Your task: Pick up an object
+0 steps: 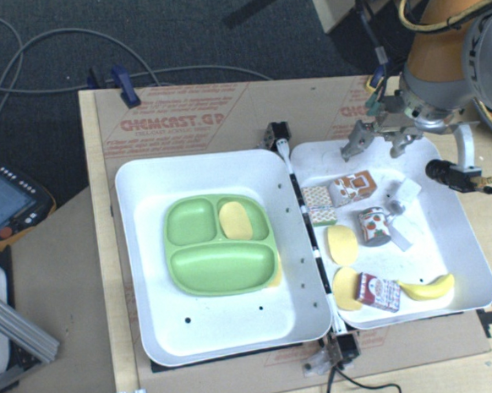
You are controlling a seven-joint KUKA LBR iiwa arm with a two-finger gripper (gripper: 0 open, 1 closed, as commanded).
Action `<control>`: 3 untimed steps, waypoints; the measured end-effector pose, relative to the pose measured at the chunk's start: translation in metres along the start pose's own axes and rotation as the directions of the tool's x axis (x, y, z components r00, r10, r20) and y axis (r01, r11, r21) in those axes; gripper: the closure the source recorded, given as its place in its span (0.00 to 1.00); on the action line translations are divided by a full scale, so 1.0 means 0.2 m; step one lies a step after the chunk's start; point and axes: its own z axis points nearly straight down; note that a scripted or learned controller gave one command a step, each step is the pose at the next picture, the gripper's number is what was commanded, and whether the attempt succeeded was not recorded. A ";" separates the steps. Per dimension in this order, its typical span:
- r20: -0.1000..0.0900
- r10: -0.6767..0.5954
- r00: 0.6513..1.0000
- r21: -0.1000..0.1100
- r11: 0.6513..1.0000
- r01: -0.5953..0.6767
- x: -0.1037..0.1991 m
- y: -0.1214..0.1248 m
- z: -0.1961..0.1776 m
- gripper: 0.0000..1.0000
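Observation:
My gripper [379, 144] hangs over the far edge of the right bin [466, 242], its two fingers spread open with nothing between them. Below it in that bin lie a brown and white carton [353, 186], a checked packet [317, 197], a small grey piece [395, 202] and a red and white can [373, 225]. Nearer the front are two pale yellow rounds [343, 243] [346, 288], a red box [378, 292] and a banana [429, 287]. None of them touches the gripper.
The left bin [144, 199] holds a green divided plate [220, 244] with a yellow piece [236, 220] in its upper right compartment. A black clamp [277, 135] sits at the far end of the ridge between the bins.

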 end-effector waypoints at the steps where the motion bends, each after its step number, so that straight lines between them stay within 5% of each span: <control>1: 0.000 0.001 1.000 0.001 1.000 -0.001 -0.13 -0.29 0.55 0.00; 2: 0.000 0.001 1.000 0.000 1.000 -0.001 -0.02 -0.73 0.55 0.00; 3: 0.002 0.001 1.000 -0.002 1.000 -0.001 -0.27 -0.38 0.33 0.00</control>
